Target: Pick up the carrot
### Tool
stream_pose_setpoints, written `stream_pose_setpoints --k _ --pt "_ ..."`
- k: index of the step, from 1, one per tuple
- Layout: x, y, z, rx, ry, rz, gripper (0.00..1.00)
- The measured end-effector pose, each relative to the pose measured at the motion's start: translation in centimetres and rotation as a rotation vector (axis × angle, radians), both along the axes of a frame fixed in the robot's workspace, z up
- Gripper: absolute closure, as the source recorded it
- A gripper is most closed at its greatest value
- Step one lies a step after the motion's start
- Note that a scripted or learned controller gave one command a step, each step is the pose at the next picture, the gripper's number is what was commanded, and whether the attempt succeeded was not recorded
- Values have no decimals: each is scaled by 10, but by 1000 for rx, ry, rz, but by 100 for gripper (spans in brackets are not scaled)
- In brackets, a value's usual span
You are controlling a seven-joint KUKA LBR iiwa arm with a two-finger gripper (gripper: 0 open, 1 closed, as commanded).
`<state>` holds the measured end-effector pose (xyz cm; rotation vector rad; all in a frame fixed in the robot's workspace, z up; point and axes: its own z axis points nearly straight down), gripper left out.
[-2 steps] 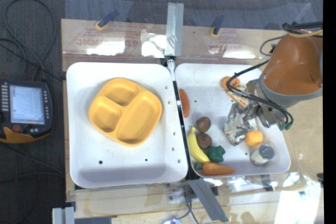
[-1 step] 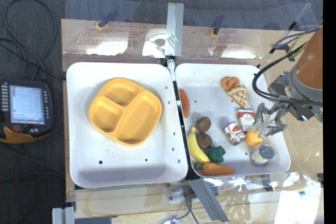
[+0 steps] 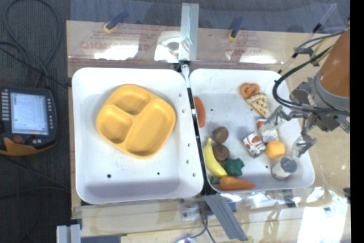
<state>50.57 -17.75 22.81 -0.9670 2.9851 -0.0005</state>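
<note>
The carrot (image 3: 236, 183) is orange and tapered. It lies flat at the front edge of the right bin (image 3: 227, 97), just in front of a green broccoli piece (image 3: 234, 166) and the tip of a banana (image 3: 212, 159). My gripper (image 3: 290, 130) hangs over the right side of that bin, well to the right of the carrot and farther back. Its two grey fingers (image 3: 277, 116) stand apart with nothing between them, so it is open. An orange fruit (image 3: 275, 149) and a small can (image 3: 254, 143) lie just below it.
The right bin also holds two brown round pieces (image 3: 220, 135), a red sausage (image 3: 199, 111) by the left wall, a pretzel (image 3: 248, 89), a waffle wedge (image 3: 257, 104) and a grey jar (image 3: 284, 167). A yellow divided plate (image 3: 135, 120) lies in the left bin (image 3: 91, 179).
</note>
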Motion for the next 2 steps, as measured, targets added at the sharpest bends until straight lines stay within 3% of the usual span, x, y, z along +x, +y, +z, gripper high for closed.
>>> stream_pose_setpoints --k 1,2 --pt "55 101 -42 5 5 -82 0" --pt "-17 50 -120 1 12 -45 0"
